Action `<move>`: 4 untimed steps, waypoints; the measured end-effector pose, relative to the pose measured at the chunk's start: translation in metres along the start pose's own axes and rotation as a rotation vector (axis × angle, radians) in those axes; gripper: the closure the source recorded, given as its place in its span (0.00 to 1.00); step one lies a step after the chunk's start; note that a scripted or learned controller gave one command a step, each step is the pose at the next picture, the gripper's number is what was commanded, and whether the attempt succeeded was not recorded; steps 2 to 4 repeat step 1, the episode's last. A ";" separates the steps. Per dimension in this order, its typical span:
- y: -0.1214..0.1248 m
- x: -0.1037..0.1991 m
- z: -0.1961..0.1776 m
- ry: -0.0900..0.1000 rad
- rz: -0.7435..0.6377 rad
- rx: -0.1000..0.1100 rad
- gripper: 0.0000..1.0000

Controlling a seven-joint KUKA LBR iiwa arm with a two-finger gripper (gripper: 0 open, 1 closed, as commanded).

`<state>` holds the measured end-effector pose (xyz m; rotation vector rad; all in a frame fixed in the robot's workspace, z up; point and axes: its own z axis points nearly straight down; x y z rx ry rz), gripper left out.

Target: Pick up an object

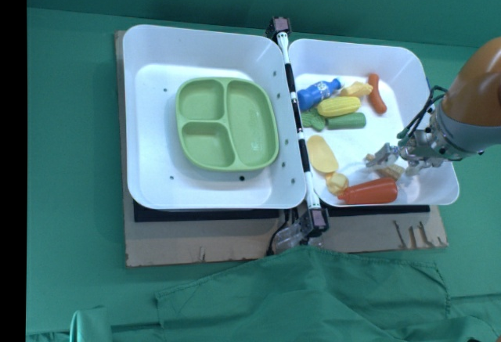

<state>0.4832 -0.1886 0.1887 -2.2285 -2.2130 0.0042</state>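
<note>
Over the right bin [438, 190]: our gripper [389, 162] hangs low, fingers spread, holding nothing.
Nearest toy: the red carrot [369, 192].
Doing it well: we drop straight, then squeeze its middle.

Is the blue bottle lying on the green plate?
No, the blue bottle lies in the right bin among other toys, while the green plate sits in the left bin.

bench [70, 137]: green cloth | cardboard sheet [196, 250] | two white bins [156, 43] side by side
</note>
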 end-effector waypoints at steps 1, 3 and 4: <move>0.001 0.000 -0.017 -0.004 0.001 -0.011 1.00; 0.001 0.000 -0.017 -0.004 0.001 -0.011 1.00; 0.001 0.000 -0.017 -0.004 0.001 -0.011 1.00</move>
